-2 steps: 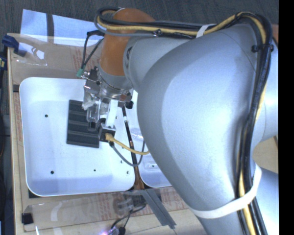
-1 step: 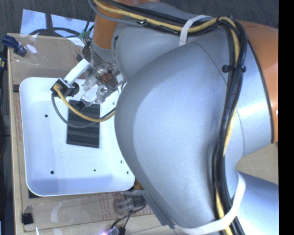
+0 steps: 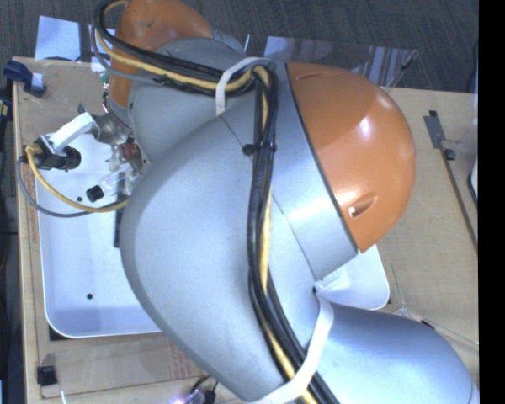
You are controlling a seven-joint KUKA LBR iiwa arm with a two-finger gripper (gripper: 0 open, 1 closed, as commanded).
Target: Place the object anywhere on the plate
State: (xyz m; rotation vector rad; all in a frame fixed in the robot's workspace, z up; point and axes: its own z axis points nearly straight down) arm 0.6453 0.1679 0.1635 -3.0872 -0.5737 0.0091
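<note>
Grey jointed KUKA arm with orange caps and a bundle of black and yellow cables (image 3: 261, 225): reaches in from the right, folded high and close under the camera, its wrist bent down over the far end of the shallow white plastic bin (image 3: 84, 301) on the pale wooden bench (image 3: 438, 183), probably to work inside that bin. Pincer (image 3: 118, 171): seen only as metal parts near the bin's far wall; its opening and contents cannot be told. Object and plate: hidden, presumably under the arm.
</note>
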